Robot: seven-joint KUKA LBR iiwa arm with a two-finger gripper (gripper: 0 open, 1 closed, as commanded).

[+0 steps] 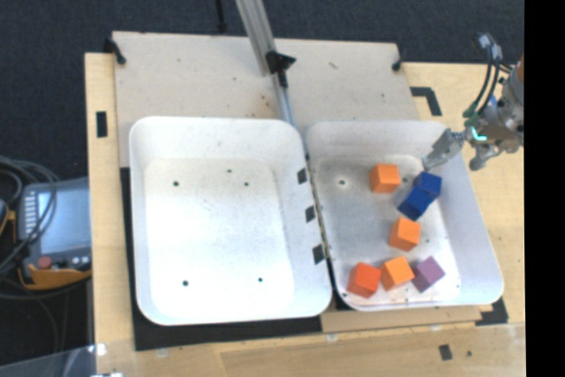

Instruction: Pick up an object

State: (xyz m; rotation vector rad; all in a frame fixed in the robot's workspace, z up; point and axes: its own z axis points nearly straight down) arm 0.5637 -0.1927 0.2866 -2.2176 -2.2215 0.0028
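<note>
Blue block [420, 195]: right bin [459, 278], upper middle; long axis running upper right to lower left.
Gripper [461, 152]: released, fingers spread over bin's upper right rim, just above blue block, holding nothing.
Neighbours: orange cubes [385, 178], [405, 233] either side; purple cube [428, 273] lower down.

This is a robotics lab: a wooden desk [101, 190] with white plastic bins [221, 137], an aluminium camera pole [247, 0], and a grey control pendant [53, 225].
</note>
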